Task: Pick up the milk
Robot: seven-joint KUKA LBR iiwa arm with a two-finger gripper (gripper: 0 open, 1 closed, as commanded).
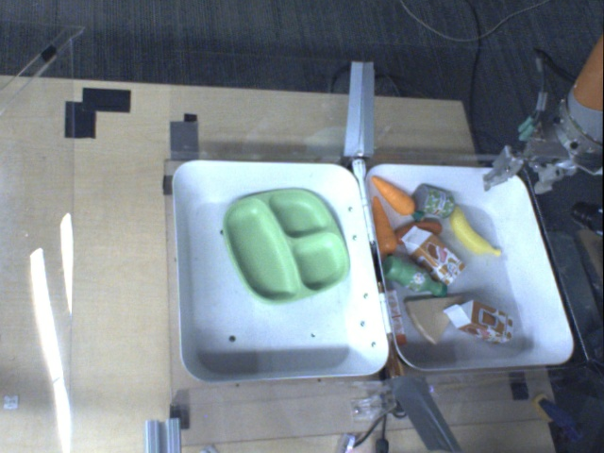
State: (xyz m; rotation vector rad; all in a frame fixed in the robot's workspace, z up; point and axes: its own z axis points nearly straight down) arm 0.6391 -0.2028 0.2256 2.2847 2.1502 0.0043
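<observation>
You had the milk, a small white and orange printed carton (433, 256), lying tilted in the middle of the right white bin (547, 281), touching the red sausage-like piece (418, 226) above it and the green bottle-shaped toy (408, 274) below. The yellow banana (473, 235) sat just beside it, with two orange carrots (385, 213) along the left wall. A similar printed carton (487, 321) lay nearer the front, so you needed to choose carefully. Your gripper (528, 159) hung over the far right corner, well apart; I could not tell how its fingers stood. Best come straight down, fingers across the carton's short sides.
</observation>
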